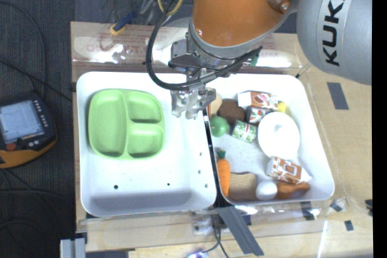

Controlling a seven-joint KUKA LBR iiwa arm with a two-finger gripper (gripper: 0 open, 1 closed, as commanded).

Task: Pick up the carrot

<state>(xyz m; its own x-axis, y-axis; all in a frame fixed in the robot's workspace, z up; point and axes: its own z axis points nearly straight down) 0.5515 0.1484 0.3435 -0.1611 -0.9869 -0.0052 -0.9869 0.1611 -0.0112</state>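
Observation:
The carrot (223,175) is orange with a green top and lies lengthwise against the left wall of the right bin (314,130), toward its front. My gripper (193,103) hangs below the orange wrist over the rim shared by the two bins, near their back. It is well behind the carrot and clearly apart from it. I see nothing held at the gripper.
A green ball (219,126) and a brown piece (230,110) lie between gripper and carrot. A white disc (279,133), small cartons (284,170), a bread slice (242,185) and an egg (266,190) crowd the right bin. The left bin (145,184) holds a green divided plate (127,122).

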